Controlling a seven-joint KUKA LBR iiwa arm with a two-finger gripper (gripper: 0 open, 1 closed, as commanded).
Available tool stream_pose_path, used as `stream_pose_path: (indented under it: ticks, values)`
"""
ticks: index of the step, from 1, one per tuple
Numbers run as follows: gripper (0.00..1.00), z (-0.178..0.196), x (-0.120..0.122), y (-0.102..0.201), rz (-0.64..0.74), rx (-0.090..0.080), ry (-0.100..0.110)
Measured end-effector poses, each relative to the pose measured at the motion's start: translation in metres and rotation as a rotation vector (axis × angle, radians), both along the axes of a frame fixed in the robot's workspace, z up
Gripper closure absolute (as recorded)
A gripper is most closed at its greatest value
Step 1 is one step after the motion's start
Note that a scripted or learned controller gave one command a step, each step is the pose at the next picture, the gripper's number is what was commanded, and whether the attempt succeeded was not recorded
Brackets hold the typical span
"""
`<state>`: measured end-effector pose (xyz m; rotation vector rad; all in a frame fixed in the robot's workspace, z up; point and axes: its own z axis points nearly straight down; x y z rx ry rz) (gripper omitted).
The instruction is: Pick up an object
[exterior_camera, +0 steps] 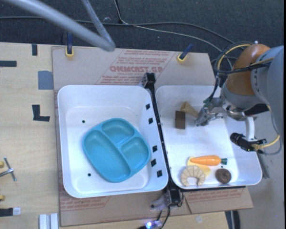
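1. A light wooden bench (19, 142) carries a brown cardboard sheet (133, 66), and on this sheet stand two shallow white bins side by side.
2. The left bin (69, 99) holds a blue divided plate (115, 149), which lies flat near its middle.
3. The right bin (240, 173) holds several small things: a dark brown block (180, 119) and a tan wedge (189, 109) just beside it in the upper part, and an orange carrot (206, 160), a pale croissant (194, 175) and a round brown piece (223, 176) near the lower edge.
4. The grey arm (257, 87) reaches in from the right, with its orange band at the top.
5. The pincer (203, 117) is low in the right bin, just right of the tan wedge and the brown block.
6. Nothing is seen between its fingers; I cannot tell how wide they stand.
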<state>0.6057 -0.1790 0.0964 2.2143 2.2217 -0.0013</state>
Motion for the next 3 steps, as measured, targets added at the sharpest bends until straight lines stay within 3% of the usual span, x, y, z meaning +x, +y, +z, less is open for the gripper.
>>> stream_pose_path:
  ticks: [3]
  values:
    - [1.00, 0.147, 0.006, 0.006, -0.001, 0.003, 0.000]
